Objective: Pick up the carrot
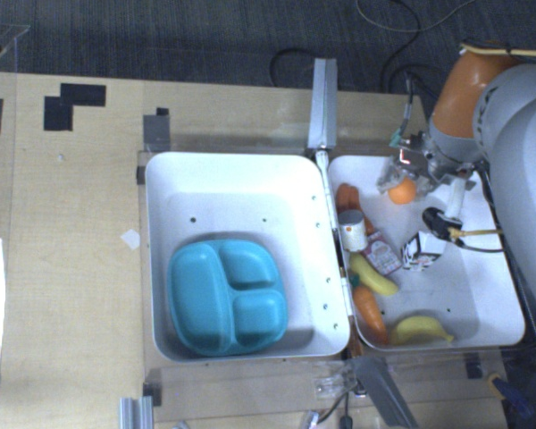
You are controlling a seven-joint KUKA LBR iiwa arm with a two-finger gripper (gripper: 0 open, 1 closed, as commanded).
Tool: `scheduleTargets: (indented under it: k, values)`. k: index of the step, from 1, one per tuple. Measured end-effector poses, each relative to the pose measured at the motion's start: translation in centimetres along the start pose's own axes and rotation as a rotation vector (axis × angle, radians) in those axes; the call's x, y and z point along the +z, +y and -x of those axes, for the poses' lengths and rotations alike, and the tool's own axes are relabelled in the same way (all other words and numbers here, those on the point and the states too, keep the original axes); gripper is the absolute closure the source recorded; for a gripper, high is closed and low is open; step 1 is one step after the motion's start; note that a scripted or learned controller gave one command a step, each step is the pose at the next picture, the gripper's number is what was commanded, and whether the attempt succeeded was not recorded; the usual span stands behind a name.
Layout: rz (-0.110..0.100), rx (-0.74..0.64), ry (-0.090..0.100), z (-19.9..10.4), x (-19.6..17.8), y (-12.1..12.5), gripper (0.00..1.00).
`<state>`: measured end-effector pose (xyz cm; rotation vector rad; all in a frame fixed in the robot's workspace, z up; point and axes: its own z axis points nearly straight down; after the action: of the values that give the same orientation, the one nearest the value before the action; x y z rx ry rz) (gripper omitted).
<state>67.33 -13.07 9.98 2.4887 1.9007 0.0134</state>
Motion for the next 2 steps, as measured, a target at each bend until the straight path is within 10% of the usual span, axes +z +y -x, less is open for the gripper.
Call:
scheduleTargets:
  k: [1,2]
  values:
    - [0.0,0.0,0.0,0.0,0.0,0.0,0.0]
    - [-0.007,0.005,-0.001,7.1,1.2,-4.0,0.0]
